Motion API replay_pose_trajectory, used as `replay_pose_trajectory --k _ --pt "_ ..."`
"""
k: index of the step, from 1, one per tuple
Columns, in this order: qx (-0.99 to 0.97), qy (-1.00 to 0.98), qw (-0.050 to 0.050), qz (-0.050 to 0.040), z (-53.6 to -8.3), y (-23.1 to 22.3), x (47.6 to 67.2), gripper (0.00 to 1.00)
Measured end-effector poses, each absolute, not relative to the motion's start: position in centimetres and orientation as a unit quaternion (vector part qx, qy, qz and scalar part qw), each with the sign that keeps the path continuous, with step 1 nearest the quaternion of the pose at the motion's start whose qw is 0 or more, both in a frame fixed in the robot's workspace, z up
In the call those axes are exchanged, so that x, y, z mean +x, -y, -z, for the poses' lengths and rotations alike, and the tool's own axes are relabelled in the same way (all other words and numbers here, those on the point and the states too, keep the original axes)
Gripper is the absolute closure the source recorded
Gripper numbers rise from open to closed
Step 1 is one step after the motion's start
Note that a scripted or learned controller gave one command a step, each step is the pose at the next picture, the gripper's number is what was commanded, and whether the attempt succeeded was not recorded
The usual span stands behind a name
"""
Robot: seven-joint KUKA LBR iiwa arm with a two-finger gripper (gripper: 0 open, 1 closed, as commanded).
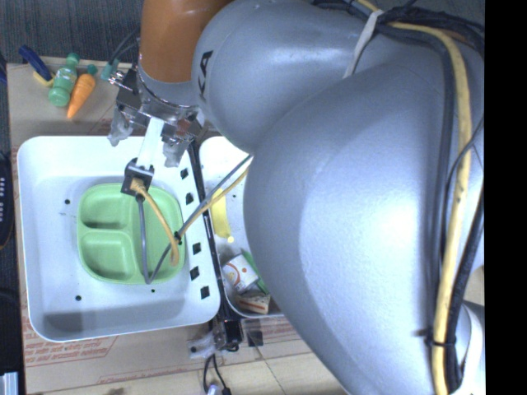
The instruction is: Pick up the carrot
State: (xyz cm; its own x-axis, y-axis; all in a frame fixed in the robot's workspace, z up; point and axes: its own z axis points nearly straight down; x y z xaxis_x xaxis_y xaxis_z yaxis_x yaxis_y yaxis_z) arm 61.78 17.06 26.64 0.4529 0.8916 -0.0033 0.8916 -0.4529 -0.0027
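You see the big grey arm (354,179) fill most of the picture from the 3 o'clock side. Its orange band (177,23) sits up near 12 o'clock. Below the band is the gripper (148,134), over the top edge of the left white bin (49,303). You cannot tell how the gripper's fingers stand, because the view is too messy there.

The carrot (80,93) is up at about 10 o'clock, out on the bench beyond the left bin, not in it. It is orange with a green top and lies tilted. A green toy bottle (62,85) lies just beside it, touching or almost touching. The carrot is near the gripper but apart from it.

Inside the left bin you see a light green tray (111,237) with two hollows. Thin cables (160,220) hang down across it. At about 6 o'clock, some small packs (243,282) peek out from under the arm in the right bin.
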Motion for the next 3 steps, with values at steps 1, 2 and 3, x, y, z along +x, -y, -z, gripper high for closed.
replay_pose_trajectory --k 1,2,3 --pt "-0.901 0.433 0.002 -0.0086 -17.6 -21.1 55.7 0.0" --pt "-0.952 0.305 0.005 -0.0016 -10.1 -22.2 58.7 0.0" --pt "-0.952 0.306 0.006 -0.0159 -10.6 -22.0 58.2 1.0"
